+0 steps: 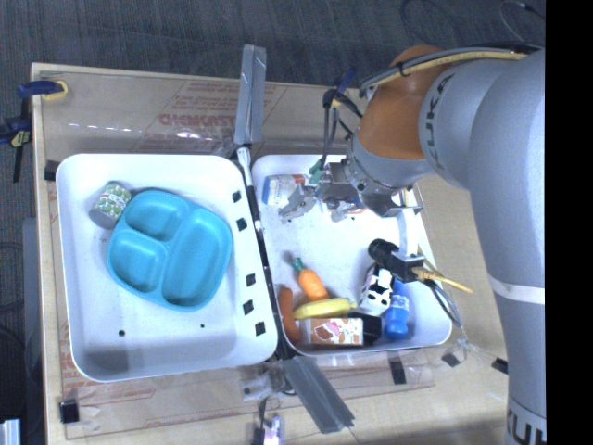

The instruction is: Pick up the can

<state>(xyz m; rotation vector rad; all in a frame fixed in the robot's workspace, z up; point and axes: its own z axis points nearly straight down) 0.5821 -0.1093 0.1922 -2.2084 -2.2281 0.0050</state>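
Reaching in from the right of the frame, the grey arm (482, 156) with its orange band fills the upper right and bends down over the right bin. Beneath it the counter (139, 119) carries 2 white bins side by side: the left bin (148, 341) and the right bin (278, 170). A blue divided tray (171, 248) lies in the left bin's upper half. The can (110, 202) rests at the upper left of the left bin, touching the tray's edge and well apart from the hand. The hand (315, 197) hovers in the right bin's upper part with its fingers spread narrowly, nothing between them. Lower in that bin lie a carrot (309, 282), a banana (322, 308), a small carton (335, 331) and a blue bottle (397, 315).
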